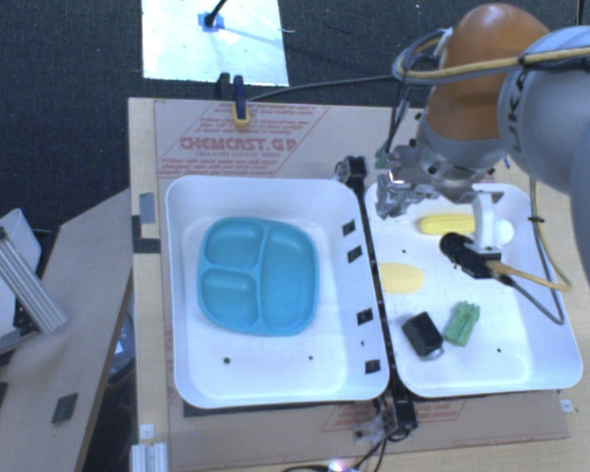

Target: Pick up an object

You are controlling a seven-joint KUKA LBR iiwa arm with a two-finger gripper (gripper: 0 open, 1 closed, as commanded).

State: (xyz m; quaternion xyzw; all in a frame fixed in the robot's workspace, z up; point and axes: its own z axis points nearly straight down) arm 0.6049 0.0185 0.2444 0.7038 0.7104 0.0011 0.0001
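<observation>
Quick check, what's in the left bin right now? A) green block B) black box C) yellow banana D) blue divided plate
D: the blue divided plate lies alone in the left bin, while the green block, the black box and the yellow pieces all sit in the right bin.
</observation>
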